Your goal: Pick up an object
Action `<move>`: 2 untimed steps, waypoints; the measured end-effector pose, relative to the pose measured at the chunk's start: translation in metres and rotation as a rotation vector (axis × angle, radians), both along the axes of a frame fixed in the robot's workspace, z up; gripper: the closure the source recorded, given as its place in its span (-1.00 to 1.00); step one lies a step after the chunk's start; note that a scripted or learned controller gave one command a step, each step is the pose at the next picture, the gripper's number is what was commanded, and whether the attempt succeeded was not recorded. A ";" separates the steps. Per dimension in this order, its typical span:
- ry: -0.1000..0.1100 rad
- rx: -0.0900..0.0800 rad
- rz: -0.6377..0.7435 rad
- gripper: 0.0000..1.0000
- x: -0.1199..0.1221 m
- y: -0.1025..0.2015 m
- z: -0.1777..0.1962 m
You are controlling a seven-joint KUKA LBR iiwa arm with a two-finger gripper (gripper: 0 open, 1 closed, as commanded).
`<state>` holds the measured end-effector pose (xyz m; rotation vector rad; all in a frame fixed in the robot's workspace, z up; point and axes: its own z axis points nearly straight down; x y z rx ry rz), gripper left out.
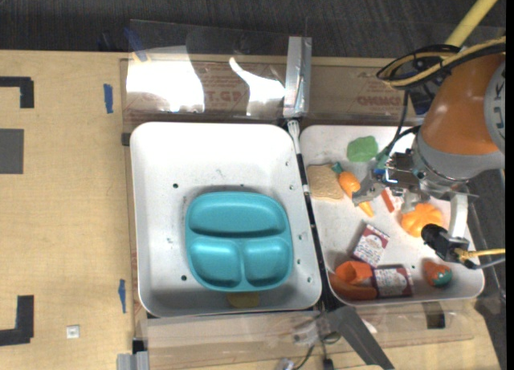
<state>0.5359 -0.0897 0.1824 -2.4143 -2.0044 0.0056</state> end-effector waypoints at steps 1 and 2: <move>-0.004 0.000 -0.105 -1.00 0.036 -0.021 -0.089; 0.001 0.000 -0.111 1.00 0.034 -0.022 -0.084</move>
